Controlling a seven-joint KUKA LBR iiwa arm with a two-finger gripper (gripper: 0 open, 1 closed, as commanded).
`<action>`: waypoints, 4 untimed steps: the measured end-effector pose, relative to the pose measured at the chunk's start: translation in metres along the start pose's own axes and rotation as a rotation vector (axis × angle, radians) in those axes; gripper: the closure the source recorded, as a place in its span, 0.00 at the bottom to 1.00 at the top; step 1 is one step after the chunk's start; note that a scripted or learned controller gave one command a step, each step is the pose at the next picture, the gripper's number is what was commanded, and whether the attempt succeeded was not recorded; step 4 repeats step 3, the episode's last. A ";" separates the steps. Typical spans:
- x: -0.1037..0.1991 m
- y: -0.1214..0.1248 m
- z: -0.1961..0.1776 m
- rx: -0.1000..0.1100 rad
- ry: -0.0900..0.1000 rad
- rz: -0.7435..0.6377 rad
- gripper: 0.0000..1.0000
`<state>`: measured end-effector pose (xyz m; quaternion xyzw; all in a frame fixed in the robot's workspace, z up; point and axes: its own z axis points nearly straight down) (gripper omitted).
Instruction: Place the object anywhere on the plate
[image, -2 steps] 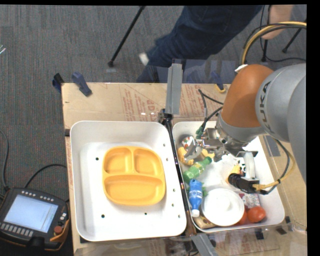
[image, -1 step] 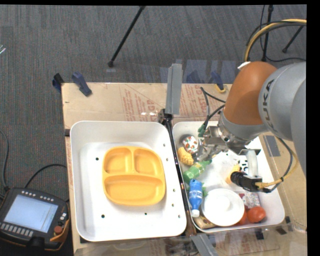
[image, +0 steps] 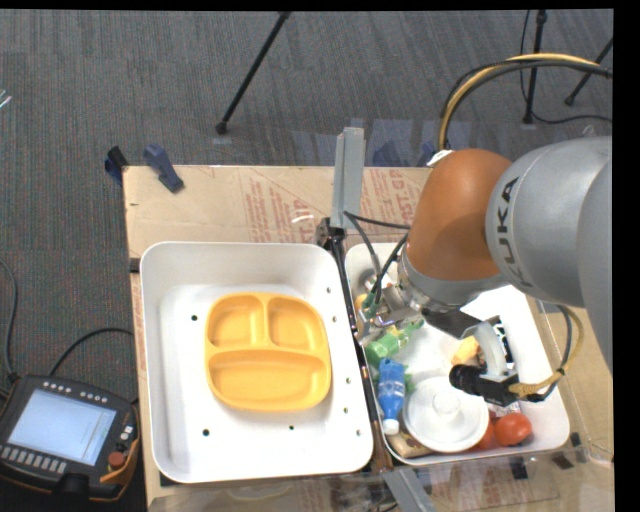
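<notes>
A: What do we see in the left half of the frame?

B: We see the left bin (image: 160, 420), shallow and white, and in its middle lies the yellow plate (image: 268, 352), split into three compartments, two small ones at the top and one long one below. Nothing rests on the plate.

A: And the arm (image: 530, 225)?

B: It comes in from the right edge, grey, with its orange band bulging over the upper part of the right bin (image: 555, 420). We find the gripper (image: 392, 310) below that band, down at the bin's upper left corner, just beside the wall between the two bins.

A: Is the claw clenched or released?

B: We cannot tell; the wrist and the clutter hide that.

A: Where are the things to be placed?

B: All in the right bin, as far as we see. A green object (image: 383, 346) lies just below the gripper, near it or touching it; we cannot say which. Below that we see a blue bottle (image: 391, 388), then a white round lid-like piece (image: 447, 412) at the lower middle, and a red ball-like thing (image: 512, 429) at the lower right. A yellow bit (image: 465, 349) peeks out beside the arm.

A: Anything outside the bins?

B: A teach pendant (image: 65, 432) with a lit screen sits in the lower left corner.
</notes>
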<state>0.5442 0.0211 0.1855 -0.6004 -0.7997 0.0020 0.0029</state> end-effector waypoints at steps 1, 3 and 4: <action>0.079 0.024 -0.004 -0.003 -0.002 -0.385 1.00; 0.114 0.046 0.033 -0.001 -0.002 -0.560 0.00; 0.114 0.046 0.033 -0.001 -0.002 -0.560 0.00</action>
